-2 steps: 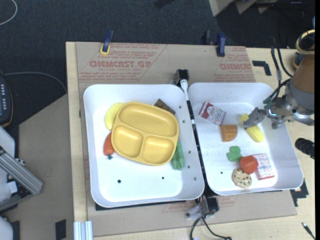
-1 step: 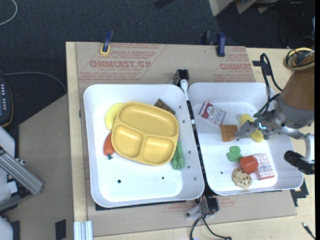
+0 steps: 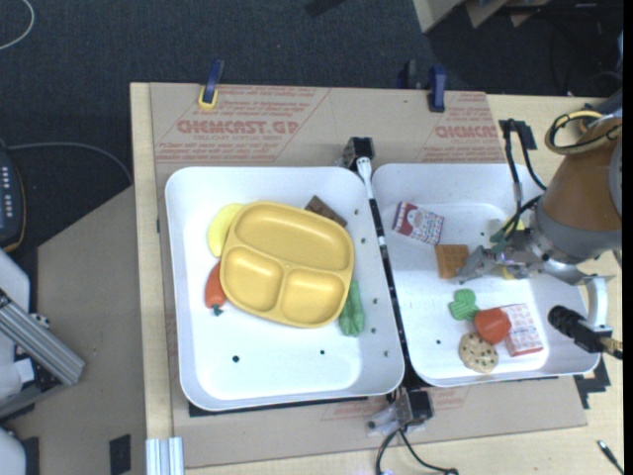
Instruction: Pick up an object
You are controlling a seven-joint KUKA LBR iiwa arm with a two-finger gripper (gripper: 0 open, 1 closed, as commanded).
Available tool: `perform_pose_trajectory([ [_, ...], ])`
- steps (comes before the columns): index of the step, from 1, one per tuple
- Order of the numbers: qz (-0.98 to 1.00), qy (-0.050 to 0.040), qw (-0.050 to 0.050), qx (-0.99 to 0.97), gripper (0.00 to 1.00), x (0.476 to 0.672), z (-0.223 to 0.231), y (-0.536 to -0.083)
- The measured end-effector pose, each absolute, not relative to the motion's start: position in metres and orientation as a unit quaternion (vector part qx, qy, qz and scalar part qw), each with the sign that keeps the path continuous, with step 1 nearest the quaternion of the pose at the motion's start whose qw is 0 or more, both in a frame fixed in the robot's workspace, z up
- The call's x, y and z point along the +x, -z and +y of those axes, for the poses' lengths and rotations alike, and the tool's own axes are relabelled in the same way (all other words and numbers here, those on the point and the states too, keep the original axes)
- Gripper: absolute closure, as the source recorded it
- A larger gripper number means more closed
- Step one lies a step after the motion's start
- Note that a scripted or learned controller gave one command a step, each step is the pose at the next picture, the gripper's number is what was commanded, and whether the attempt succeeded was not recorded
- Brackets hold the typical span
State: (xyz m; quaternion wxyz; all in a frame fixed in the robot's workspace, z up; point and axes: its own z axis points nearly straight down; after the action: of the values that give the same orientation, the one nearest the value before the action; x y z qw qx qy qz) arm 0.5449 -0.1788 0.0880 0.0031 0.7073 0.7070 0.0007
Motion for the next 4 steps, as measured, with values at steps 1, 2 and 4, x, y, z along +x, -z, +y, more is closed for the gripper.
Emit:
perform_pose_trajectory([
  [1,0.707,-0.0021,0.005,0.707,1.00,0.546,-0.179,-0.100],
  [2,0.707,-0.0008,0.002,0.707,1.00,0.553,-0.180,-0.144],
  [4,0.708,-0.0008,0.002,0.707,1.00,0.564,-0.185,-0.226],
])
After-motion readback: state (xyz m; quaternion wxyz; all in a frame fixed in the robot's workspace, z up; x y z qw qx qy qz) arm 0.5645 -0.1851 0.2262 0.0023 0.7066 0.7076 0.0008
